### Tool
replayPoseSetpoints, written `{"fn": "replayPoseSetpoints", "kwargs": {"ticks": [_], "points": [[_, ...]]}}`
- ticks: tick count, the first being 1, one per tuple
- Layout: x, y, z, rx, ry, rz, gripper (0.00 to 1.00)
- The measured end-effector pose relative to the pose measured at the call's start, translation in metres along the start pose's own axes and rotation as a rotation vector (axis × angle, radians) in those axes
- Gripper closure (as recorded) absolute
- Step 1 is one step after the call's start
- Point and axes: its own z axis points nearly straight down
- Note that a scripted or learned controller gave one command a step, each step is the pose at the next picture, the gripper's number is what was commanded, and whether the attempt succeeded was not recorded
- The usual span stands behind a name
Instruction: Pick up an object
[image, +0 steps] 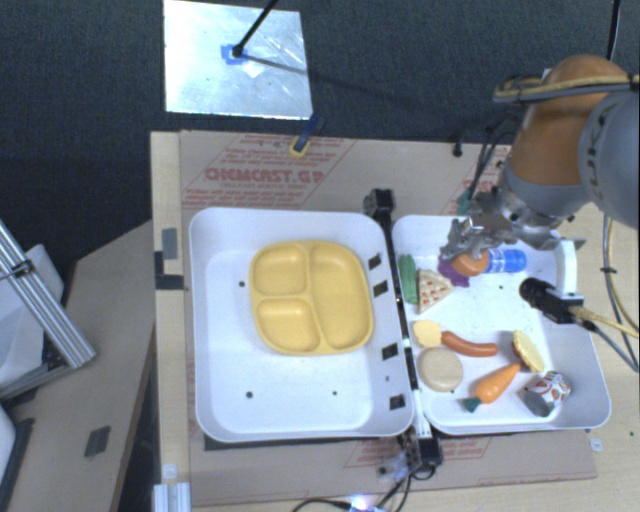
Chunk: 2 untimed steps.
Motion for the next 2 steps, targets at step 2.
{"fn": "replayPoseSetpoints", "kwargs": {"ticks": [2], "points": [[0.006, -0.011, -0.01, 0.0, 0.002, -0.004, 1.0]]}}
